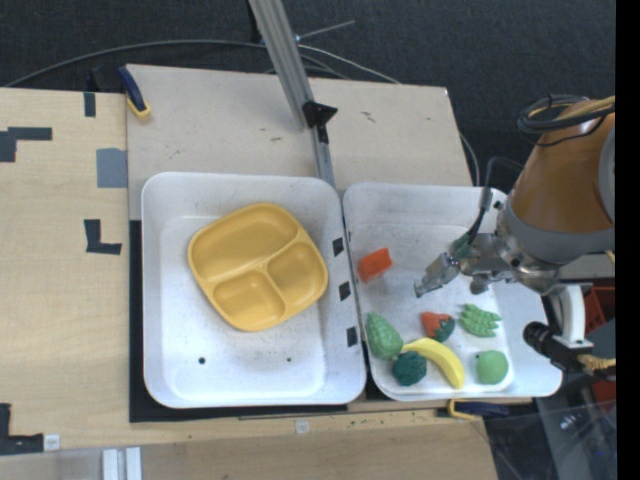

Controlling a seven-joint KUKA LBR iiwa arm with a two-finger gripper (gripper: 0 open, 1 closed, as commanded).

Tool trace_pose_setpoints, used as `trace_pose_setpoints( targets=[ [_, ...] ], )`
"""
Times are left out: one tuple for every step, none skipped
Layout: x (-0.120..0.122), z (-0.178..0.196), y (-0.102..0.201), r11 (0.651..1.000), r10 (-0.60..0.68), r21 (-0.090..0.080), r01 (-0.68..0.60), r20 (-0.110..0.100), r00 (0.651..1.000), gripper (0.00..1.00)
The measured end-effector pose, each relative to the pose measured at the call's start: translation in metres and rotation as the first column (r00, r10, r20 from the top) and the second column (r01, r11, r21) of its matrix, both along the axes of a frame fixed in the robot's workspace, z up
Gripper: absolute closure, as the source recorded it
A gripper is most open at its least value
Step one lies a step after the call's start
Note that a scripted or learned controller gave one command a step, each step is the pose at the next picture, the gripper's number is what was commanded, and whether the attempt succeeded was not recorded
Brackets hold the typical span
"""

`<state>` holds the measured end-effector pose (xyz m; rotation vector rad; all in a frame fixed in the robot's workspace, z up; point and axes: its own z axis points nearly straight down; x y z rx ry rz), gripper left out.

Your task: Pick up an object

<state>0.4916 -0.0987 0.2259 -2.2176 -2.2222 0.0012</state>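
My gripper (pixel 455 286) hangs over the middle of the right bin (pixel 420 206) with its fingers spread apart and nothing between them. Just below it lie a small red piece with a green top (pixel 436 324) and a light green leafy piece (pixel 479 319). An orange block (pixel 374 263) sits to the gripper's left. Along the bin's front edge are a pale green vegetable (pixel 383 335), a dark green piece (pixel 408 368), a yellow banana (pixel 442 359) and a round green fruit (pixel 490 367).
The left bin (pixel 165 268) holds a yellow divided plate (pixel 258 265). A grey metal pole (pixel 285 53) slants over the bench at the back, ending near the divide between the bins. The arm's orange and grey body (pixel 560 193) looms over the right bin's far right side.
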Motion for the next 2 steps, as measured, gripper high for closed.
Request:
trace_pose_setpoints(
  targets=[
    [0.000,0.000,0.000,1.000,0.000,0.000,0.000,0.000,1.000,0.00],
    [-0.002,-0.064,-0.003,1.000,-0.002,0.000,0.002,-0.007,1.000,0.00]
  ],
)
